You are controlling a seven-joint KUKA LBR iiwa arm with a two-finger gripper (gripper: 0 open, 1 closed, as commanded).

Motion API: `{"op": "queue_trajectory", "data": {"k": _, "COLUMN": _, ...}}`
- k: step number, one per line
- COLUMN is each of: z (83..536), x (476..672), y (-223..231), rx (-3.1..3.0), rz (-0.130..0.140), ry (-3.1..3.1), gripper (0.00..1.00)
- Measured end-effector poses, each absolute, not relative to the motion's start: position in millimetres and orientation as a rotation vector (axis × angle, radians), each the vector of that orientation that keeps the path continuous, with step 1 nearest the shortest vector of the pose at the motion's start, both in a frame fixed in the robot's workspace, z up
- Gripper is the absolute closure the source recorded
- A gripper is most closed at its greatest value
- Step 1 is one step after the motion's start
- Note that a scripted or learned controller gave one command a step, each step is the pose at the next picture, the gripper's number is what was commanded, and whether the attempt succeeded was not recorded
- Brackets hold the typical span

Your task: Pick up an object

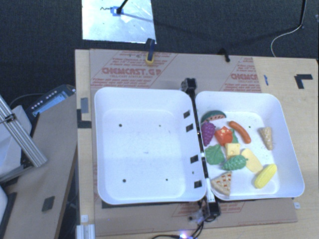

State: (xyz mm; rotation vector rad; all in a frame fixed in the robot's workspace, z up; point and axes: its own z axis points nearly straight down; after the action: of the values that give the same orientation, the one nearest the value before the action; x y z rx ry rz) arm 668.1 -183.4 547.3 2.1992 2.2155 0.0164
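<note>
Lying in the right-hand bin [280,153] at the frame's lower right, toy foods including a red sausage [239,131], corn cob [265,176], purple grapes [207,132] and pizza slice [222,183] sat beside the left bin [144,148]; the claw's state could not be told.

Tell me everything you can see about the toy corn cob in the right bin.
The corn cob is a small yellow toy, plastic by its sheen, oblong with rounded ends. It lies flat and slanted on the floor of the right bin, near the bin's front right corner, its upper end pointing toward the right wall. Its left side sits against or very close to a pale yellow piece; contact is too fine to tell. Nothing rests on it.
</note>
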Motion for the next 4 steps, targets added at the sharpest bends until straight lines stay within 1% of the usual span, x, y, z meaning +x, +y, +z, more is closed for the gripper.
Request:
{"op": "queue_trajectory", "data": {"k": 1, "z": 535.2, "x": 668.6, "y": -169.5, "rx": 2.213, "rz": 0.001, "ry": 2.226, "gripper": 1.0}}
{"op": "queue_trajectory", "data": {"k": 2, "z": 513.2, "x": 668.4, "y": -160.5, "rx": 2.215, "rz": 0.001, "ry": 2.226, "gripper": 1.0}}
{"op": "queue_trajectory", "data": {"k": 4, "z": 511.9, "x": 668.5, "y": -136.9, "rx": 2.214, "rz": 0.002, "ry": 2.225, "gripper": 1.0}}
